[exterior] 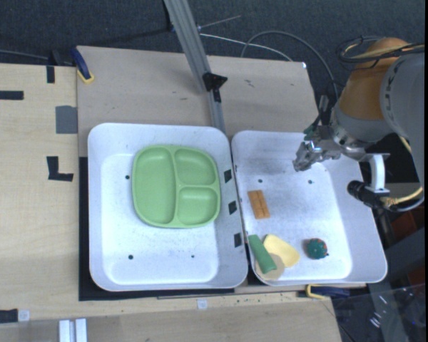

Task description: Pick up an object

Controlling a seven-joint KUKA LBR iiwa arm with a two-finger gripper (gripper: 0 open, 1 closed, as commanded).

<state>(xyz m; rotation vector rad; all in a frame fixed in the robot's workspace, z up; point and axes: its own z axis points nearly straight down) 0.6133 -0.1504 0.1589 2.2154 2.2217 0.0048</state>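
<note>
The right bin (357,258) holds an orange flat block (258,204), a green stick-like piece (262,254) lying against a yellow piece (282,250), and a small green and red ball (315,248). My gripper (306,156) hangs over the bin's upper right part, well above and to the right of the orange block. I see nothing between its fingers. From this height the fingers are too small to read.
The left bin (107,212) bears a green divided plate (176,186). A grey metal pole (192,41) slants down from the top to the gap between the bins. Cables loop behind the right bin.
</note>
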